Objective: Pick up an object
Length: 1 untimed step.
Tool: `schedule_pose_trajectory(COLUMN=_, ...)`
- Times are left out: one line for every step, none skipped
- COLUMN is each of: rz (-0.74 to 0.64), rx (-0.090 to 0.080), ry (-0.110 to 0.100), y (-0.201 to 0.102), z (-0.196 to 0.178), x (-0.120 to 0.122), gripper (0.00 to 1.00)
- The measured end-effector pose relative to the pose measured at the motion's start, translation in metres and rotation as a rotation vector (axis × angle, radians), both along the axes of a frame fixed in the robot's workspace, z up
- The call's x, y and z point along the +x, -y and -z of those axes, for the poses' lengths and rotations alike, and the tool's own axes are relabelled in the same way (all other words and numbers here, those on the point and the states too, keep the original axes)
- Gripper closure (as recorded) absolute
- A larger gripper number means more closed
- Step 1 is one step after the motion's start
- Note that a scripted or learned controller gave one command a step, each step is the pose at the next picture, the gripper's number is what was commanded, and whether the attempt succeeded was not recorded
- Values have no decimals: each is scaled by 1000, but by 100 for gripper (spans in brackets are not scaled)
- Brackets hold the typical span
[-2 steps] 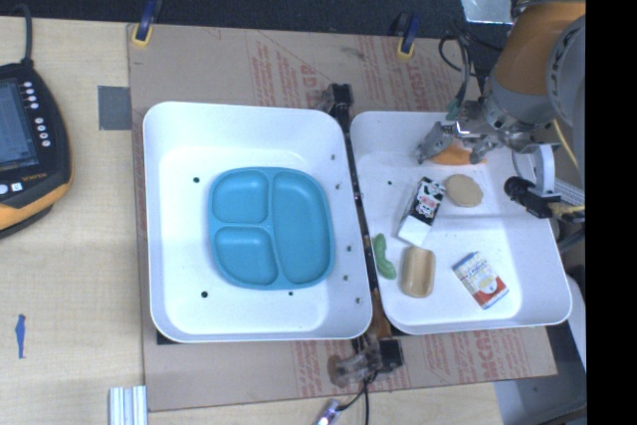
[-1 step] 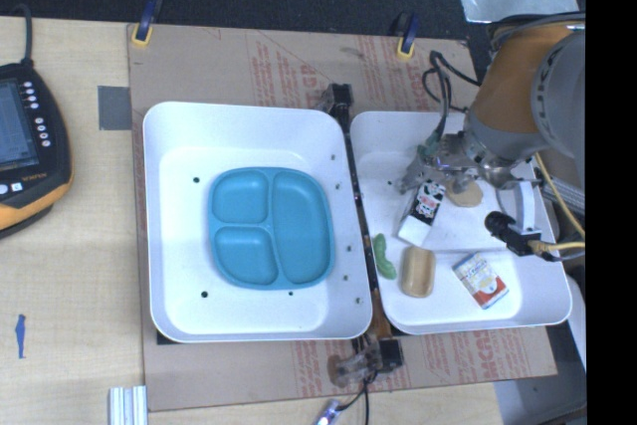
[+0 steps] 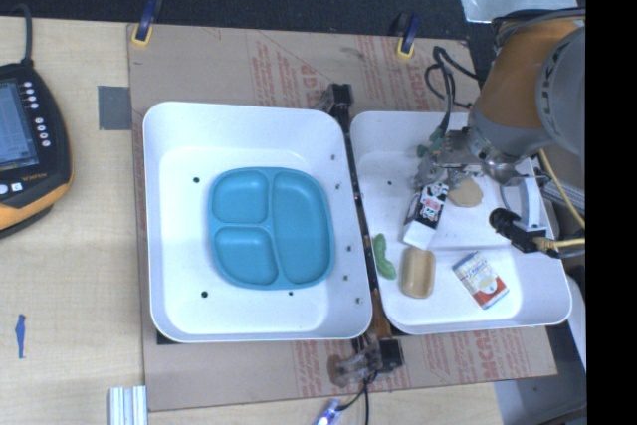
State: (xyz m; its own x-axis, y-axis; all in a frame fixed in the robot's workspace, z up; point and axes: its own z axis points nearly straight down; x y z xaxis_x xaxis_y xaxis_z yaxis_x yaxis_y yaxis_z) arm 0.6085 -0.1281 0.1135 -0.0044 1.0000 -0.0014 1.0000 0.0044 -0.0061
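Low over the upper middle of the right bin, the end effector sits just above a black-and-white tube; whether it is released or clenched I cannot tell. That tube lies with its long axis running from upper right to lower left, white end toward the lower left. Around it are a tan oval piece just right, a tan block and green pod below, and a small carton; the left bin holds a blue divided plate.
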Motion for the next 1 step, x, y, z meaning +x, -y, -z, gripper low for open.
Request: schedule_pose_trajectory(rz=-3, rx=1, ry=4, y=-74, z=-79, x=-43, gripper=100)
